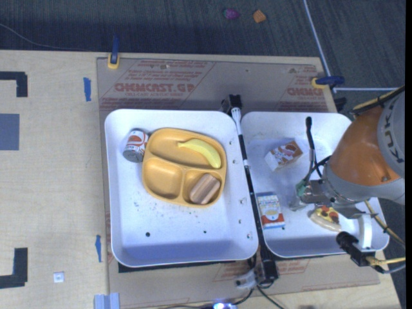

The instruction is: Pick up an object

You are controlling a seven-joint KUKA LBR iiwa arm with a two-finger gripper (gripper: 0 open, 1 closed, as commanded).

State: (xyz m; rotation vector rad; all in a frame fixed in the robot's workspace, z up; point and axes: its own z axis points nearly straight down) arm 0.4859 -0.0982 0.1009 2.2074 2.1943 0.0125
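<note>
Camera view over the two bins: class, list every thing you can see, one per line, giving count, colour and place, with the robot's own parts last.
White bins: 2, white, side by side on the bench; left bin, right bin.
Divided tray: 1, yellow, in the left bin.
Banana: 1, yellow, in the tray's top compartment.
Hot dog: 1, tan and pink-brown, in the tray's lower right compartment.
Can: 1, red and silver, left bin, touching the tray's left edge.
Wrapped snack: 1, white with brown, upper right bin.
Small carton: 1, white, blue and red, lower left of the right bin.
Pizza slice toy: 1, tan with red, lower right bin under the arm.
Clamps: 2, yellow-blue, board's top corners.
Arm: 1, grey with orange band, over the right bin.
Tool: 1, dark, low over the right bin.
</note>
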